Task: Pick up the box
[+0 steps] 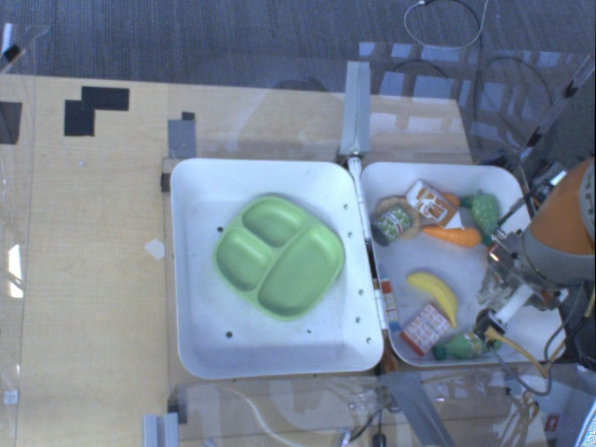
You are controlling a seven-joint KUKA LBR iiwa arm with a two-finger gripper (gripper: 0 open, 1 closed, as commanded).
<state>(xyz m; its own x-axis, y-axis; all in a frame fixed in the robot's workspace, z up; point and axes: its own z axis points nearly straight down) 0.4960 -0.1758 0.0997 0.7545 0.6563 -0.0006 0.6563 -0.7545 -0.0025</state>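
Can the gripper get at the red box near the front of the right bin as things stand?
Probably yes: the red box lies uncovered, and the gripper hangs over the same bin, close by. The banana and a green toy crowd its sides, so the fit looks tight.

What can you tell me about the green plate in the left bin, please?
The green plate is pale green, looks like smooth plastic, and has rounded corners. Raised ridges split it into three compartments: two smaller ones toward the upper left and one large one at the lower right. It lies flat, right side up, turned askew to the bin's walls, near the middle of the left bin. It rests on the bin's floor and touches nothing else.
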